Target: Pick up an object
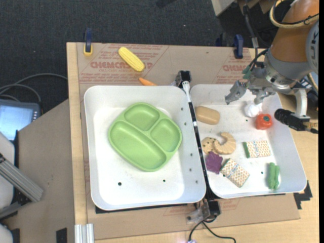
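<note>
A small white lumpy object (251, 109) lies in the right-hand shallow white bin (298, 161), near its far edge, with a little red-orange tomato-like piece (264, 121) just beside it. The two-finger gripper (248, 93) hangs directly above and a shade left of the white lump — its grey fingers splayed wide apart, nothing between them. The lump has no clear long axis, so a short drop, nudged rightward, looks like all the pick needs — though the tomato sits close.

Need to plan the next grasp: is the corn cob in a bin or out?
Out. The corn cob lies on the brown board behind the left bin, past its far rim and touching neither bin.
</note>
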Robot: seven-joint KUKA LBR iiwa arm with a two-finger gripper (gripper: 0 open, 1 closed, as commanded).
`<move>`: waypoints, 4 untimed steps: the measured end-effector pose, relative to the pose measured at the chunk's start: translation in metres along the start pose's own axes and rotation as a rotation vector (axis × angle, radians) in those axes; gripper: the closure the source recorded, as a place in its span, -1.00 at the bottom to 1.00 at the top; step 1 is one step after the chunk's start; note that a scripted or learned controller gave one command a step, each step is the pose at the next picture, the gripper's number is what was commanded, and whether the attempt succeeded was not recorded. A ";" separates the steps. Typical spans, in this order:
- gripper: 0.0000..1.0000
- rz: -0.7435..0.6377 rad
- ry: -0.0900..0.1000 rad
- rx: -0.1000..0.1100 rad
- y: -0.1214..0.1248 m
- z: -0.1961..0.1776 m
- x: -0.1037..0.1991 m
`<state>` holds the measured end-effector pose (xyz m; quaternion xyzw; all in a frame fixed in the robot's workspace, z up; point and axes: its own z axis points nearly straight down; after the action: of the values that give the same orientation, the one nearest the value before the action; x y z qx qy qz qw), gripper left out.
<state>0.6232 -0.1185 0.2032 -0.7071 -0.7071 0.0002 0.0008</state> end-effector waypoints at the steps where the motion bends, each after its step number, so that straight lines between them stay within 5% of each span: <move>1: -1.00 0.001 0.002 0.011 -0.054 0.075 0.020; 2: -1.00 -0.002 -0.002 -0.002 0.002 0.119 0.018; 3: -1.00 -0.005 0.003 0.017 0.041 0.120 0.025; 4: 1.00 -0.002 -0.001 -0.002 0.044 0.107 0.024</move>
<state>0.6669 -0.0945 0.0959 -0.7065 -0.7077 0.0000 -0.0004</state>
